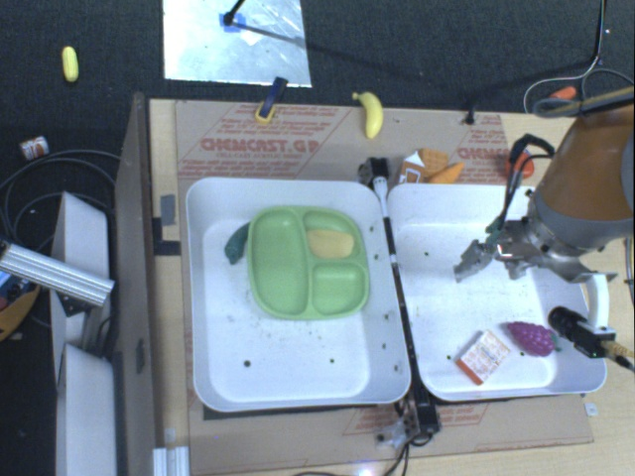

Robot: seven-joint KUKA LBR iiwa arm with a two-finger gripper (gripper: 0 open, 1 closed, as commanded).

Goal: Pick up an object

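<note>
My gripper (493,264) hangs over the right bin (437,365), near its upper middle, open with nothing between its fingers. Below it, near the bin's front edge, lie a small orange and white box (484,355) and a purple bunch of grapes (533,338); both are apart from the gripper. In the left bin (213,365) a green divided plate (298,276) holds a yellow piece (330,242) in its upper right compartment. A dark green object (236,242) lies against the plate's left side.
A black divider (394,266) runs between the two bins. Behind the bins on the cardboard lie a yellow banana (371,114), orange pieces (437,169) and a yellow and blue clip (269,101). The arm's grey body (595,186) covers the right bin's upper right corner.
</note>
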